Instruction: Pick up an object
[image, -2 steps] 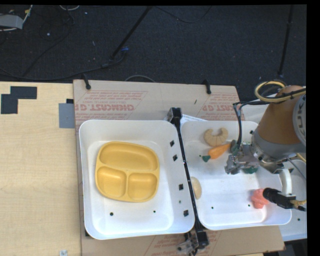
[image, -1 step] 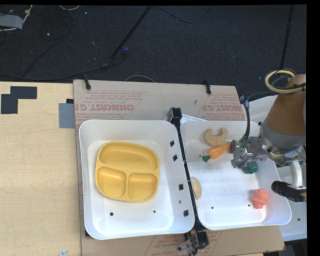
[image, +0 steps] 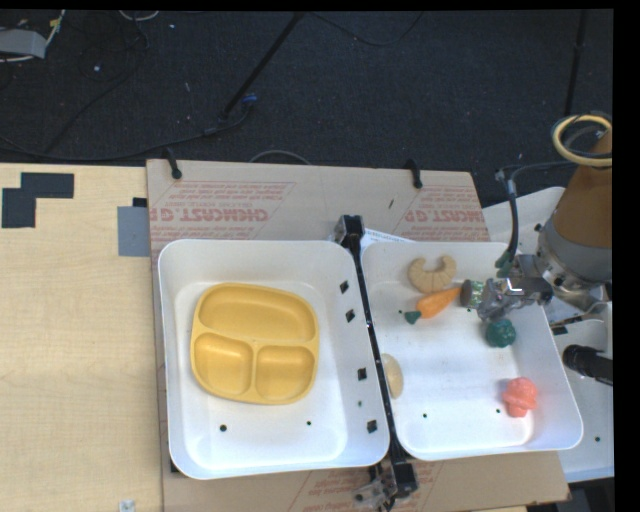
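The right white bin (image: 560, 425) is lying directly beneath my gripper (image: 490, 300). The left white bin (image: 180, 420) is sitting well off toward the view's left of it, holding a yellow plate (image: 255, 340) with 3 compartments. A black clip strip (image: 365, 330) is running between the 2 bins. Printed cardboard (image: 250, 205) is lying under both. Beyond it, far from my gripper, a black cable (image: 262, 62) is trailing across dark floor (image: 420, 90). A pale wooden benchtop (image: 70, 350) is stretching farthest left.
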